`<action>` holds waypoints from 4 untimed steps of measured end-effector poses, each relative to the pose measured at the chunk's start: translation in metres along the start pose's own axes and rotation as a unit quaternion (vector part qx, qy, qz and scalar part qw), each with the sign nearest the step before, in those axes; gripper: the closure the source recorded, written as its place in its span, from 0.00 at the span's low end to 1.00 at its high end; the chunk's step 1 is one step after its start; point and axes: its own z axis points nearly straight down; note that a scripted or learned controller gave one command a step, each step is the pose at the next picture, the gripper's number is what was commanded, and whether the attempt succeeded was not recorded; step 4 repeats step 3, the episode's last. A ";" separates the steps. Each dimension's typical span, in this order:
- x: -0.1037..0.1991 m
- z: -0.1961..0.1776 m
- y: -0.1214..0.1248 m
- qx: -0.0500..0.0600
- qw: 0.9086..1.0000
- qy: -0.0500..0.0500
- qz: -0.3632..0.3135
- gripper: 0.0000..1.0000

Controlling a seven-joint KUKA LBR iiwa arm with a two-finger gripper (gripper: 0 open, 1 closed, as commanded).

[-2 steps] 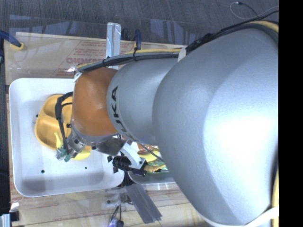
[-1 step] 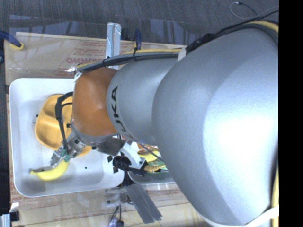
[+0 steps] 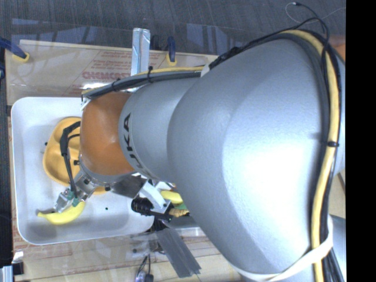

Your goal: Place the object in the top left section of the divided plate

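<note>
A yellow divided plate (image 3: 54, 151) lies in the left white bin (image 3: 26, 157), and the arm's orange band covers most of it. A yellow banana (image 3: 60, 215) rests on the bin floor near the front left corner, below the plate. My gripper (image 3: 69, 200) hangs right over the banana's right end, its tips touching or nearly touching the fruit. The arm hides the right part of the bin.
The big grey arm covers the middle and right of the view, including the second bin. A small yellow and green object (image 3: 174, 198) peeks out under the arm. Cardboard with red print (image 3: 106, 69) and a metal bracket (image 3: 140, 50) lie behind the bin.
</note>
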 end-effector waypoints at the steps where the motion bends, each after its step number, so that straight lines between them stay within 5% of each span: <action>1: -0.041 -0.075 -0.045 -0.003 0.981 -0.003 -0.193 0.00; 2: -0.056 -0.122 -0.008 -0.003 0.960 -0.003 -0.280 0.00; 3: 0.007 0.024 0.002 0.000 0.942 0.000 -0.336 0.00; 4: 0.007 0.024 0.002 0.000 0.942 0.000 -0.336 0.00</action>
